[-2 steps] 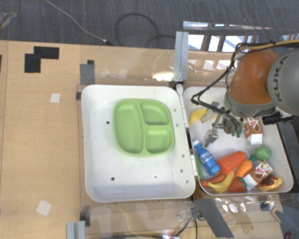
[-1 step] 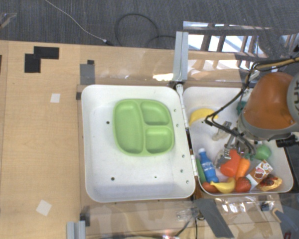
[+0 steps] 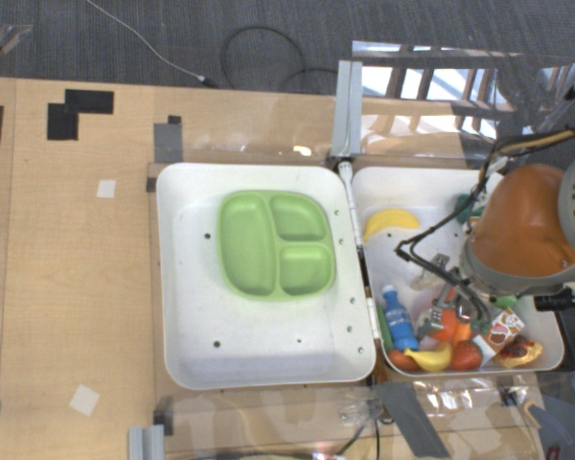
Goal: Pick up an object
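Crowding gripper (image 3: 448, 312), blurred toy clutter (image 3: 450, 348)

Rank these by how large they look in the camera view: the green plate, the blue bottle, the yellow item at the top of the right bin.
1. Green plate, by far the largest.
2. Yellow item and blue bottle look alike in size, and the arm hides part of the right bin, so I will not rank them.

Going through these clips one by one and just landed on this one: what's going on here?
A grey arm with an orange band reaches in from the right, its gripper down in the right bin over a pile of toy food: a blue bottle, a banana, a yellow piece. Nothing is visibly held. The left bin holds a green divided plate.
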`<state>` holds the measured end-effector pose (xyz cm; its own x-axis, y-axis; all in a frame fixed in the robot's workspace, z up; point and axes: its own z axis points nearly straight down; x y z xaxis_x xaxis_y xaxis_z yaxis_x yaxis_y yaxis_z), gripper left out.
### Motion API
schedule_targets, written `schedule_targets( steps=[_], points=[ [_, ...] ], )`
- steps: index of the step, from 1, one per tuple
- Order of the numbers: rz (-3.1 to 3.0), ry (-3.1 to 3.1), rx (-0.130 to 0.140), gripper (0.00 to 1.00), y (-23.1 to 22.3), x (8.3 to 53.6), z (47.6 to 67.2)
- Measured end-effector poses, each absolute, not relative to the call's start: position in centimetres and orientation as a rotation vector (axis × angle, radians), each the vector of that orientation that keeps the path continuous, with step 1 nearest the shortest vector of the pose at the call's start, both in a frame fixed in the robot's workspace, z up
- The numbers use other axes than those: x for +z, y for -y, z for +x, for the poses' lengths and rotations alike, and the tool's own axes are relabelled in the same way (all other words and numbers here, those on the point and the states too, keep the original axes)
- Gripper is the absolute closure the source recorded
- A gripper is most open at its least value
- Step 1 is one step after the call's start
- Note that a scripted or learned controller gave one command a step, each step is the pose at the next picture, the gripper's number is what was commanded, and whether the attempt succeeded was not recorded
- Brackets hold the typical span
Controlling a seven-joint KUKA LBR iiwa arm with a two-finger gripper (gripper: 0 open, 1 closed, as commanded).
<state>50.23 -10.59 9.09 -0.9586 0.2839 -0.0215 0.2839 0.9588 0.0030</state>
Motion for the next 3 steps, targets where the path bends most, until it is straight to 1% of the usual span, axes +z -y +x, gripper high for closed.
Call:
schedule_targets(
  steps=[1,2,3],
  points=[
    [0.371,-3.101,-0.002,0.00,15.3,14.7,60.6],
    [0.500,-3.087,0.002,0.00,19.2,8.9,58.1],
    [0.601,-3.069,0.006,0.00,9.6,9.0,56.4]
  ],
)
